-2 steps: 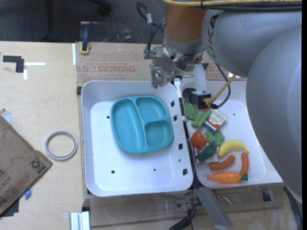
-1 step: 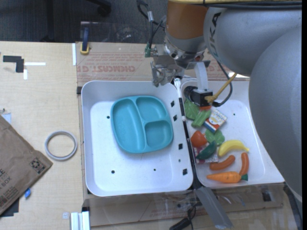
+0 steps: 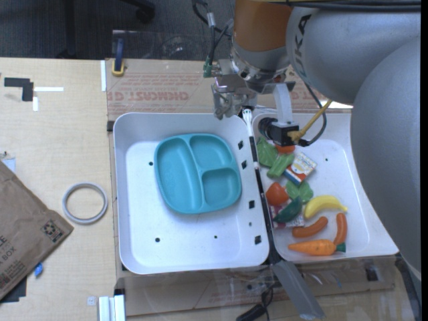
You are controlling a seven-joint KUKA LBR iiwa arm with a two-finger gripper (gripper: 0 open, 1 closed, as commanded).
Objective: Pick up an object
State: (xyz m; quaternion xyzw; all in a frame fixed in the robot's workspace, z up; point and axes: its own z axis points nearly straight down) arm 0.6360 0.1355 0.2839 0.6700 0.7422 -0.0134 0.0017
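- The arm [image 3: 374, 79] fills the upper right of the view and covers the right side of the right bin [image 3: 358, 179]. We cannot see what lies beneath it.
- The gripper [image 3: 231, 110] hangs over the far rim of the left bin [image 3: 124, 179], close to the wall shared by the two bins. It reads as a small dark shape against the cardboard sheet [image 3: 167, 89]. We cannot tell whether it is wide or narrow.
- The left bin holds one teal divided plate [image 3: 198, 172]. It lies flat near the middle, clear of all walls.
- The right bin holds the toy foods, clustered along its left wall, nearer to us than the gripper.
- From far to near we identify: a green piece [image 3: 267, 154], a small white carton [image 3: 302, 166], a red tomato [image 3: 276, 192], a green pepper [image 3: 301, 191], a yellow banana [image 3: 324, 206], a red sausage [image 3: 311, 228] and an orange carrot [image 3: 313, 247].
- A second orange piece [image 3: 341, 227] stands just beside the sausage.
- These items overlap. We cannot identify the dark green piece [image 3: 287, 212] below the tomato.
- A tape ring [image 3: 85, 201] lies on the bench, left of the left bin.
- A brown box [image 3: 27, 226] is cut off by the left edge.
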